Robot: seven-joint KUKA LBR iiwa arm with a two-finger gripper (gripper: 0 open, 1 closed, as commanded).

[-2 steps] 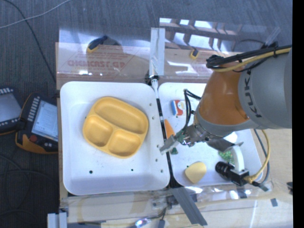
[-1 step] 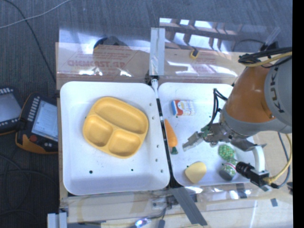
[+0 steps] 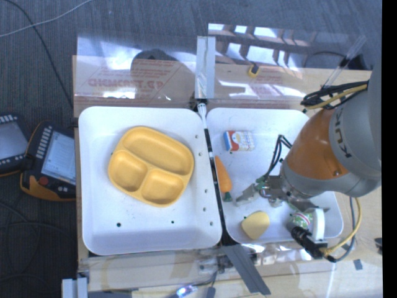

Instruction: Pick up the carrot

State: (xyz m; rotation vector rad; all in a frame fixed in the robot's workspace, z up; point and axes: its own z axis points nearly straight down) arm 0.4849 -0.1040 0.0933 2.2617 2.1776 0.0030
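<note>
The carrot (image 3: pixel 223 174) is small and orange with a green stub at its near end. It lies in the right bin (image 3: pixel 273 118), lengthwise against that bin's left wall. My gripper (image 3: pixel 249 192) is low in the same bin, just right of the carrot's green end and a short gap away from it. The view shows nothing held in it. The grey arm with its orange band (image 3: pixel 313 151) covers the right half of the bin.
A small white, orange and blue carton (image 3: pixel 239 141) lies at the back of the right bin. A pale yellow lemon-like piece (image 3: pixel 255 224) and a green-and-white can (image 3: pixel 306 219) sit near its front. A yellow divided plate (image 3: pixel 151 164) fills the middle of the left bin (image 3: pixel 93 216).
</note>
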